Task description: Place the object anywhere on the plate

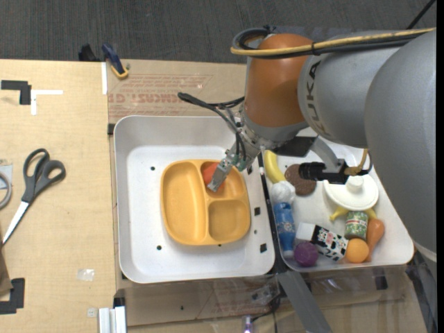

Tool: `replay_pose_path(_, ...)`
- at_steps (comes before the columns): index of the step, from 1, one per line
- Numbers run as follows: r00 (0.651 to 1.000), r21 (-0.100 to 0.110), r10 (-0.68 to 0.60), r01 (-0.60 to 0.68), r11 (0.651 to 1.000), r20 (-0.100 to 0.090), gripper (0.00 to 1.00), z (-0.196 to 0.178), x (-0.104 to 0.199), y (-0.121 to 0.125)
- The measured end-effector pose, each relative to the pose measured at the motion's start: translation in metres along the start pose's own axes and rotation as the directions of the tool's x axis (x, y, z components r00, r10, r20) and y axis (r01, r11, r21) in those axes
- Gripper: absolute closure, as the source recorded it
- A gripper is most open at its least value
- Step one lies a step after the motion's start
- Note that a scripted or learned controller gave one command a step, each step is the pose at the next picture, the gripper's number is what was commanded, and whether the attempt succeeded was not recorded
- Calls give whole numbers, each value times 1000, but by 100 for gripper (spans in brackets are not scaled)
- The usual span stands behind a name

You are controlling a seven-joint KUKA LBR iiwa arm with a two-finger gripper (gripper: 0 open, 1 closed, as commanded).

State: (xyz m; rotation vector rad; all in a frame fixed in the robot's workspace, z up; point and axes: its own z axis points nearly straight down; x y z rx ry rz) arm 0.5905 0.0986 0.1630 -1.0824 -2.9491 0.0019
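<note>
A yellow divided plate lies in the left white bin. A small red-orange object rests in the plate's upper right compartment, close to its rim. My gripper reaches down from the grey and orange arm, and its tip is right beside the red object on that object's right side, over the same compartment. The tip hides part of the object, so contact between them is unclear.
The right bin holds a banana, a blue bottle, a purple ball, a white lidded pot, an orange and several other small items. Scissors lie on the bench at the left.
</note>
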Motion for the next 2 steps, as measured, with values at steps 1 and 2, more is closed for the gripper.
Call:
replay_pose_path(1, 1000, 0, 0, 0, 1000, 0, 0, 0, 0, 0)
replay_pose_path(2, 1000, -1, -22, 22, 1000, 1, 0, -83, 58, 4)
